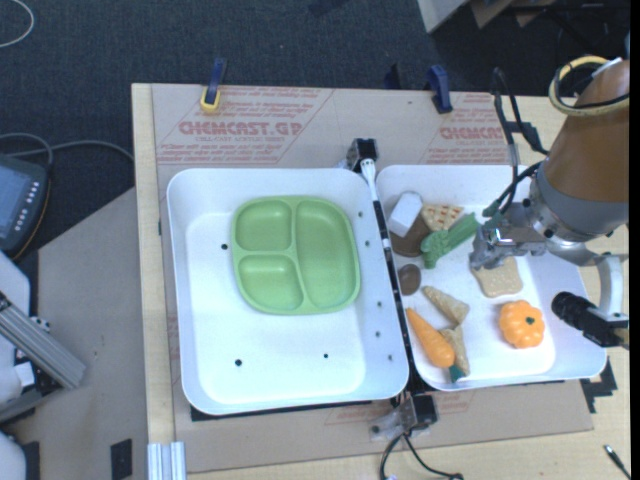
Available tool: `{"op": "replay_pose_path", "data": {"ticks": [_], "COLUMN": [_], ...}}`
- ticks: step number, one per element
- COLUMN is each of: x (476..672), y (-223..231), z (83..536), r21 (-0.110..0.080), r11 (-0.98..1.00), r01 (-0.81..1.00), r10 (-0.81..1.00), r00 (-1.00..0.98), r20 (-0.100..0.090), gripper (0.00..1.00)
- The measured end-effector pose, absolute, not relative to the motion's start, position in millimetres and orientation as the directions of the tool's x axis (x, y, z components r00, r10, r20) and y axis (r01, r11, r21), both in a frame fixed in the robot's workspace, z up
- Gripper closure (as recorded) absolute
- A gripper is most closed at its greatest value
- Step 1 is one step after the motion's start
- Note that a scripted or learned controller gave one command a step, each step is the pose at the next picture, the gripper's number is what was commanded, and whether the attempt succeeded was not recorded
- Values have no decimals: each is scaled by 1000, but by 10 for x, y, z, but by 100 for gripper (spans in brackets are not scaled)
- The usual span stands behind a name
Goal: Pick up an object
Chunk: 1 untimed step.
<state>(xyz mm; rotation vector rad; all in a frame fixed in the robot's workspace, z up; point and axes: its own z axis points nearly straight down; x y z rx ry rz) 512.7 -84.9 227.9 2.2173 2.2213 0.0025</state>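
Note:
The right bin (pixel 560 368) holds several toy foods. A green pickle-shaped piece (pixel 447 240) lies tilted near its middle, beside a waffle piece (pixel 441 215), a white block (pixel 404 209) and a brown piece (pixel 408 239). A tan toast slice (pixel 499 281) lies right of the green piece. An orange pumpkin (pixel 521 324) sits at the front right. A carrot (pixel 433 342) and tan wedges (pixel 447 306) lie at the front left. My gripper (pixel 487 251) hangs low over the bin's middle, just above the toast slice and at the green piece's right end.
The left bin (pixel 190 268) holds a green divided plate (pixel 296 254). A small brown ball (pixel 410 279) lies by the divider between the bins. Blue and yellow clamps (pixel 211 86) grip the cardboard at the back edge. The arm's orange band (pixel 590 128) fills the upper right.

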Motion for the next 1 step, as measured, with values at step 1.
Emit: {"op": "replay_pose_path", "data": {"ticks": [1], "x": [4957], "y": [-845], "z": [2161], "r21": [-4], "r11": [-1], "r01": [1000], "r10": [1000], "r00": [1], "r20": [1], "gripper": [100]}}
